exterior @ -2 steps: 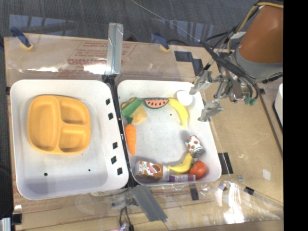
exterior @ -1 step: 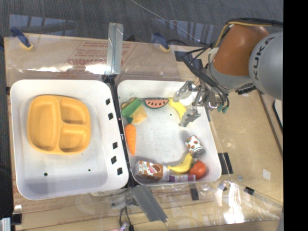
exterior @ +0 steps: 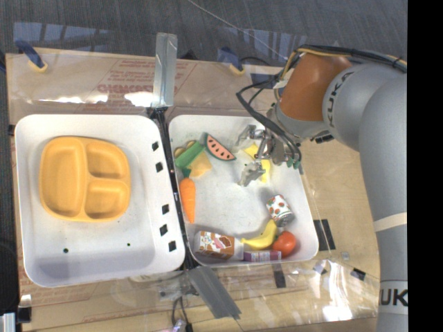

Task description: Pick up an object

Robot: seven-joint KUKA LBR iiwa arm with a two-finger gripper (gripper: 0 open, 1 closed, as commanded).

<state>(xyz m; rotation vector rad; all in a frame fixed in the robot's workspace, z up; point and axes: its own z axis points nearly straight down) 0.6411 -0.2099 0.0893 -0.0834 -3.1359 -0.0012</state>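
- We see the grey arm (exterior: 360, 109) with its orange band reach in from the right over the right-hand shallow white bin (exterior: 228, 206)
- Its metal two-finger hand (exterior: 255, 159) hangs low over the upper right part of that bin, above a small yellow object (exterior: 266, 159) that it partly hides
- We cannot tell whether the hand is apart or together, nor whether it grips anything
- In the same bin lie a toy watermelon slice (exterior: 219, 148), a green and yellow piece (exterior: 190, 159), an orange toy carrot (exterior: 187, 198), a small red-patterned can (exterior: 279, 208), a yellow banana (exterior: 261, 238), a red tomato (exterior: 284, 243) and a brown printed box (exterior: 214, 245)
- The left-hand white bin (exterior: 41, 254) carries an orange divided plastic tray (exterior: 83, 178)
- Both bins rest on the table (exterior: 83, 75)
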